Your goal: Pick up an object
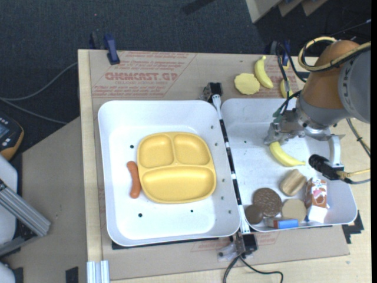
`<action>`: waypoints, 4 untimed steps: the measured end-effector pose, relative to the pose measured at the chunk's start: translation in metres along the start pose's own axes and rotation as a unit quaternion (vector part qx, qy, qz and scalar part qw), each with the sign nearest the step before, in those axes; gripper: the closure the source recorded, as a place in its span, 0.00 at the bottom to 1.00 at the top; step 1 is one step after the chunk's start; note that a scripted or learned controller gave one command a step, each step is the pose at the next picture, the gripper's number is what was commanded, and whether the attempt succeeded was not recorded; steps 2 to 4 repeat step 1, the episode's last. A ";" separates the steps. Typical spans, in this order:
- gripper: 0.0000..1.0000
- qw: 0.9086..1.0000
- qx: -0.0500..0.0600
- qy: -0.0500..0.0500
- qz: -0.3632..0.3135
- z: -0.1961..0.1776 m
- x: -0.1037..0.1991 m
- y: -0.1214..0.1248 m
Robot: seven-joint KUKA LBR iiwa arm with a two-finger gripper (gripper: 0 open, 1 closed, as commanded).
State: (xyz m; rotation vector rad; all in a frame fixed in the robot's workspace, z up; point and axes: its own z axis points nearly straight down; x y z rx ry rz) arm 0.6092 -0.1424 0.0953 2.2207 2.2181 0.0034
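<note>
Banana (285, 155), lying in the right bin (247, 122) directly below the pincer (281, 131): its long axis runs diagonally, one tip pointing up-left toward the pincer, the other down-right. Whether the pincer touches or grips it cannot be told, nor how far the pincer is parted. Beyond the banana, farther from the pincer: a bread roll (293, 182), two round cookies (266, 200), a blue marker (287, 223). Above the pincer, outside the bin: a second banana (263, 73). Far left: yellow divided plate (175, 167), sausage (134, 179).
</note>
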 end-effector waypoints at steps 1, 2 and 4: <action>1.00 1.000 -0.003 0.001 -0.005 -0.096 0.091 0.011; 1.00 1.000 -0.003 0.001 -0.005 -0.096 0.091 0.011; 1.00 1.000 -0.003 0.001 -0.005 -0.096 0.091 0.011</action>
